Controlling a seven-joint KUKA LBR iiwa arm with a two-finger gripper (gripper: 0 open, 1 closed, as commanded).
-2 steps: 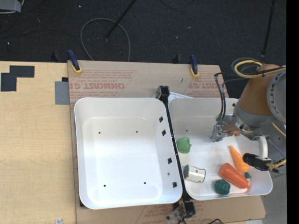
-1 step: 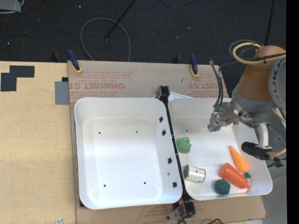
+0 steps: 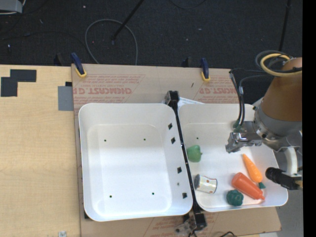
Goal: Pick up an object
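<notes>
The right bin (image 3: 212,127) holds several objects. A light green round piece (image 3: 194,153) lies against the divider. A small silver can (image 3: 206,183) lies on its side near the front. A small orange carrot (image 3: 252,168) and a larger red-orange carrot (image 3: 248,186) sit at the right, with a dark green lump (image 3: 235,197) at the front edge. My gripper (image 3: 239,141) hangs over the right part of this bin, just up and left of the small carrot, with nothing seen in it.
The left bin (image 3: 128,162) stands beside the right one, with a black divider strip (image 3: 177,147) between them. The arm's grey body and orange band (image 3: 286,98) loom over the right bin's far right corner. Two clamps (image 3: 205,70) pin the cardboard at the back.
</notes>
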